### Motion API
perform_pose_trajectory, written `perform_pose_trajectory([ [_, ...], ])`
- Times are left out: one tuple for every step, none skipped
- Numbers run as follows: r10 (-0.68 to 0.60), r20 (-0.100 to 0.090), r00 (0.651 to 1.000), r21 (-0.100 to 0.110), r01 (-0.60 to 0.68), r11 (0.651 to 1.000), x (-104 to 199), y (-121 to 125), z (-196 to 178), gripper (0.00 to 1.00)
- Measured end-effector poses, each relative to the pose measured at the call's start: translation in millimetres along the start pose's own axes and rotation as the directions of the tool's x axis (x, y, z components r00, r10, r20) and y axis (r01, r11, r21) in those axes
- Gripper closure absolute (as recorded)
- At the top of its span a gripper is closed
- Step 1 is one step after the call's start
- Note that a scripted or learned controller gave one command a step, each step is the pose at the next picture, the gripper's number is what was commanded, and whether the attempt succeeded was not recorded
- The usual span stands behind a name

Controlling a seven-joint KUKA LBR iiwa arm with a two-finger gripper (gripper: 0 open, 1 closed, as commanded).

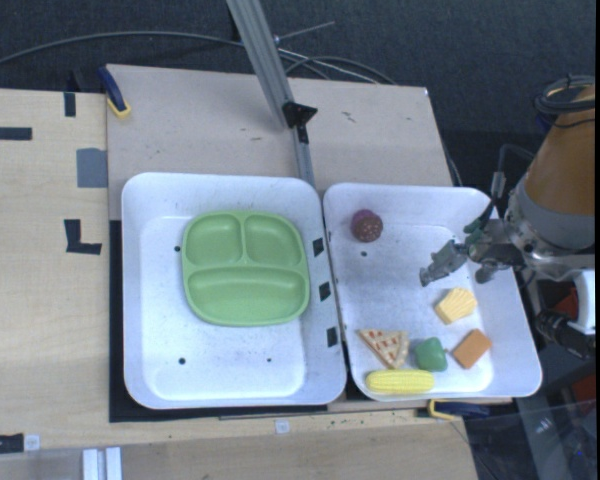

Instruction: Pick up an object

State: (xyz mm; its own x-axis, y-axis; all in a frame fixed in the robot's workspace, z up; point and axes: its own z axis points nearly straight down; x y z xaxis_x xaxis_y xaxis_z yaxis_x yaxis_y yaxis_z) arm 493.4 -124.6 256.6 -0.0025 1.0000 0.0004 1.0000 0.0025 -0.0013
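Two white bins sit side by side on the table [230, 128]. The left bin [145, 298] holds a green divided plate [246, 268], lying flat near its middle. The right bin [400, 273] holds the small toy foods: a dark red ball [367, 225] near the upper left corner, well apart from the rest; a yellow block [456, 304] toward the right side; an orange block [471, 348] just below it; a green piece [429, 353] beside a pizza slice [383, 346] near the lower edge; and a corn cob [400, 381] lying lengthwise along the bottom wall, just under the green piece. The arm [565, 173] comes in from the right, and its end effector [442, 265] sits over the right bin, just above and left of the yellow block, between that block and the red ball. Nothing shows between its fingers; whether they are spread or closed cannot be told from this angle. A grey pole [262, 43] slants across the table above the bins.
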Motion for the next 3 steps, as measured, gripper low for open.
perform_pose_trajectory([
  [0.0, 0.0, 1.0, 0.0, 0.0, 1.0, -0.1, 0.0, 0.0, 0.0],
  [0.001, -0.001, 1.0, 0.006, -0.001, 1.0, 10.4, -4.6, 54.7, 0.0],
  [0.001, -0.001, 1.0, 0.008, -0.001, 1.0, 17.0, -6.0, 117.4, 0.0],
])
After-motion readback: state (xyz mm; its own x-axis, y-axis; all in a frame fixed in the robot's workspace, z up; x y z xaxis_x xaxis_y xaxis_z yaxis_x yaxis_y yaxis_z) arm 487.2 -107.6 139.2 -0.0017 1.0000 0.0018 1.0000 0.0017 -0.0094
